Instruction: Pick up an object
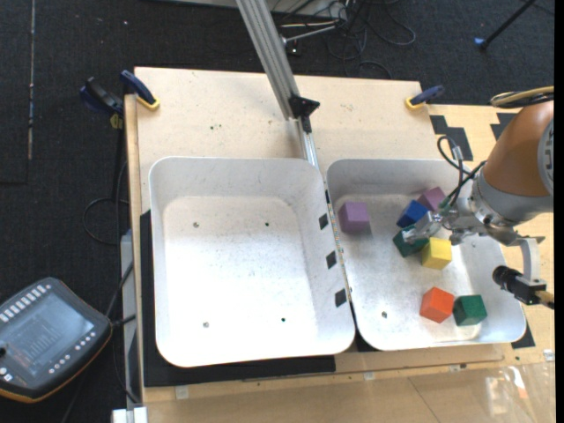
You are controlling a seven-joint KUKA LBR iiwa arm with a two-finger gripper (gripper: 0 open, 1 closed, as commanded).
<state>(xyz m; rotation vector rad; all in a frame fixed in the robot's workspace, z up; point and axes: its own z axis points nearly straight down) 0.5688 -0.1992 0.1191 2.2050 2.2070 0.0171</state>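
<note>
**Coloured blocks crowd the reach in the right bin**

Yellow is the nearest target: a yellow block (436, 253) lies in the right bin (379, 329), touching a dark green block (407, 243) and just below a blue block (413, 212). The gripper (429, 228) sits low among these three, at the end of the grey arm (520, 170) coming in from the right. Whether the jaws are open, closed or gripping anything I cannot tell; the metal parts blur into the blocks around them.

To do this step well, the jaws should straddle a single block squarely, not catch two at once. The cluster is tight, so a slightly off-centre closing would likely push a neighbour aside or pinch a corner that slips on the lift.

A pale purple block (433, 198) lies behind the blue one, near the bin's far wall. A purple block (354, 217) stands alone toward the divider, and an orange block (437, 305) and a second green block (470, 309) lie side by side near the front rim; these look like easier picks, being less hemmed in. The left bin (176, 183) lies beside it on the surface (220, 113).
</note>
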